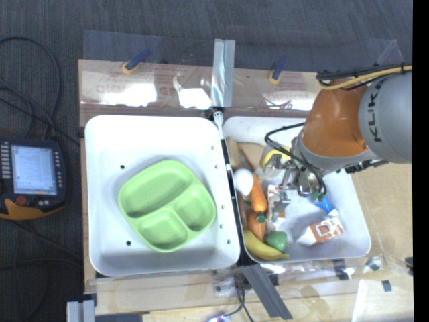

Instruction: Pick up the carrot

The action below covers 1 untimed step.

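- Carrot [258,197] lies in right bin [348,206], along its left wall, between white egg [242,180] on the far side and banana [261,247] on the near side.
- Hand [278,200] hangs over right bin, just right of carrot; open or closed, cannot tell.
- Green lime [276,239] sits beside banana.
- Small carton [324,231] lies right of hand.
- Left bin [107,146] holds green divided plate [167,203].

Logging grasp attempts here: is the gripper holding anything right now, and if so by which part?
It cannot be told. The gripper hangs low over the right bin, right beside the carrot, but nothing shows between its tips.
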Each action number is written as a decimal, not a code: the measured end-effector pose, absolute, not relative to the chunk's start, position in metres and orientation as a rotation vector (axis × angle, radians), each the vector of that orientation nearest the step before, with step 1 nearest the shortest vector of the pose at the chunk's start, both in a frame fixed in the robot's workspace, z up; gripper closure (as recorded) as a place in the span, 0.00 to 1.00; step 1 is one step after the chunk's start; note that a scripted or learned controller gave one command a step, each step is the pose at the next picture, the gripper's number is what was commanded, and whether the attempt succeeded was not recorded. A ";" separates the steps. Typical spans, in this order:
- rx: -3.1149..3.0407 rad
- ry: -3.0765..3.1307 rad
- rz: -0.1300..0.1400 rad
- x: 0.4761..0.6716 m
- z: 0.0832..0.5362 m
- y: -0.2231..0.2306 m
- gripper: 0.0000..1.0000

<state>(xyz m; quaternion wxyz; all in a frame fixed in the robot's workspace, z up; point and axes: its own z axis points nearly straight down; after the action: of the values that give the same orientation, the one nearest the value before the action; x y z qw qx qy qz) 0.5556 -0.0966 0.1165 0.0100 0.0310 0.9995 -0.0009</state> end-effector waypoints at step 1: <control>0.200 3.057 -0.008 0.534 0.115 -0.095 0.00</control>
<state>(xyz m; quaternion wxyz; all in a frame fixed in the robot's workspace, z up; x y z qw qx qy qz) 0.5337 -0.0951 0.1147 0.0389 0.0653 0.9971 -0.0026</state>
